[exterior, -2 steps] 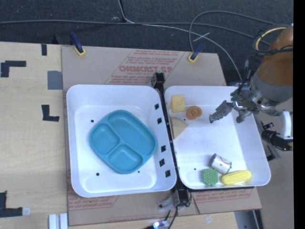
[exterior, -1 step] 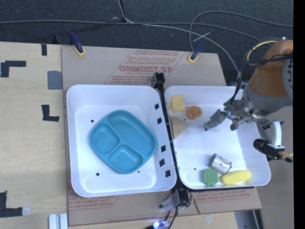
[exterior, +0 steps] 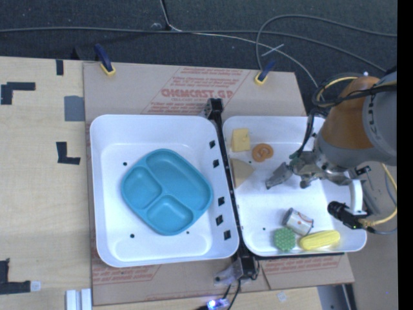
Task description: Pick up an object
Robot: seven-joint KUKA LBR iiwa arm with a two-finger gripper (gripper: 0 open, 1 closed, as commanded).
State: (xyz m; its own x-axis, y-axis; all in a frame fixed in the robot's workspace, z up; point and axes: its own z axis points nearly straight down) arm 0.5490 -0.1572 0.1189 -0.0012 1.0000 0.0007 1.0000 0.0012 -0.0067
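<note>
Here, gripper low over right bin.

The arm is a thick, rounded grey tube with a smooth, faintly glossy skin. Above the wrist sits a broad orange band, swollen like a barrel and the brightest part of the body. On the band's near side the wrist narrows into a darker grey metal collar. The pincer is grey metal too, with two short, tapering fingers that look dull and angular against the round arm. Thin cables, dark and yellow, loop in a bundle at the band's far left.
</note>
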